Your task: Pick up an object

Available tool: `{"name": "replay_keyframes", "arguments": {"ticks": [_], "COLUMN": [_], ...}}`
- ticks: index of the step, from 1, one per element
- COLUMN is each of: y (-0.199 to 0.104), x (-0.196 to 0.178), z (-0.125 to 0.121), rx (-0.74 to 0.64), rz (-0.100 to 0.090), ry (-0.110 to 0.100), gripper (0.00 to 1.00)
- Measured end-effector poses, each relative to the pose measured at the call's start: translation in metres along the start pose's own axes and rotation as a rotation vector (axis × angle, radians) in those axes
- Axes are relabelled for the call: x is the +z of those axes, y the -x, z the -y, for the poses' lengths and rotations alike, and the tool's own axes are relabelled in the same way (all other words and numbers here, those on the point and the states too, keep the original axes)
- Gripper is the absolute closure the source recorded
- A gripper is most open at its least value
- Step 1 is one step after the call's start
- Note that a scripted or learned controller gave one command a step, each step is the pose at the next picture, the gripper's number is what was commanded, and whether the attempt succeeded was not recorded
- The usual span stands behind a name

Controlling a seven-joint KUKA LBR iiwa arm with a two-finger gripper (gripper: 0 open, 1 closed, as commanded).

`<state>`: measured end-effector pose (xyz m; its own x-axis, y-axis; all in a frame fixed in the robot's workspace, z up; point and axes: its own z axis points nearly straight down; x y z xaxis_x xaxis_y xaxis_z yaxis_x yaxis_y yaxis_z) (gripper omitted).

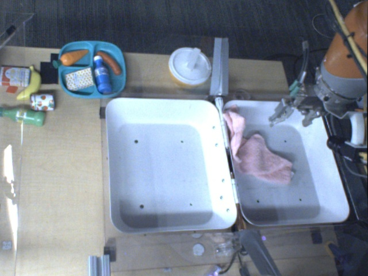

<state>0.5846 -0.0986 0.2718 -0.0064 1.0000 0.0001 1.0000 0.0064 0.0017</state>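
Note:
A crumpled pink cloth (259,157) lies in the right bin (322,206), its upper end draped against the bin's left wall. My gripper (293,115) hangs over the bin's upper right part, above and to the right of the cloth and apart from it. Its two fingers are spread, with nothing between them. The grey arm with its orange band (344,59) comes in from the right edge.
The left bin (167,165) sits beside the right one. Behind the bins stand a white lidded cup (190,66) and a blue divided tray (92,69) of toy food. A banana, a can and a green bottle lie at far left.

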Motion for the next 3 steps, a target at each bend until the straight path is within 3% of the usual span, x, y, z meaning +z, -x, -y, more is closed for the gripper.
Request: {"name": "replay_keyframes", "arguments": {"ticks": [1,2,3], "y": [0.028,0.076,0.075], "x": [0.116,0.181,0.169], "z": [0.029,0.068,0.065], "rx": [-0.107,-0.175,-0.176], "rz": [0.000,0.005,0.007], "ry": [-0.002,0.013,0.021], "gripper": [0.00,0.00,1.00]}}
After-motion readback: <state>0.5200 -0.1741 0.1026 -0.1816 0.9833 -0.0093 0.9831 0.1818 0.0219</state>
